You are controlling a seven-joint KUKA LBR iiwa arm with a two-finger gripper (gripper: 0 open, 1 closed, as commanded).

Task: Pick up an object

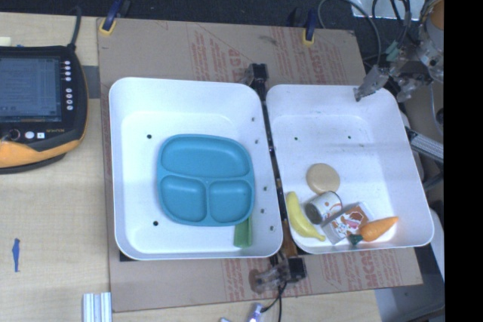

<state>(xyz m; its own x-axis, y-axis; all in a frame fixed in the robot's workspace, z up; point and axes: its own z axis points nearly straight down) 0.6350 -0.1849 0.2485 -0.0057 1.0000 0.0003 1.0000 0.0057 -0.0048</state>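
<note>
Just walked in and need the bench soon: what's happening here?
The arm's gripper hangs over the far right corner of the right bin, holding nothing. A banana, can, carrot, packet and tan disc cluster at its near end. The left bin has a blue divided plate.
</note>
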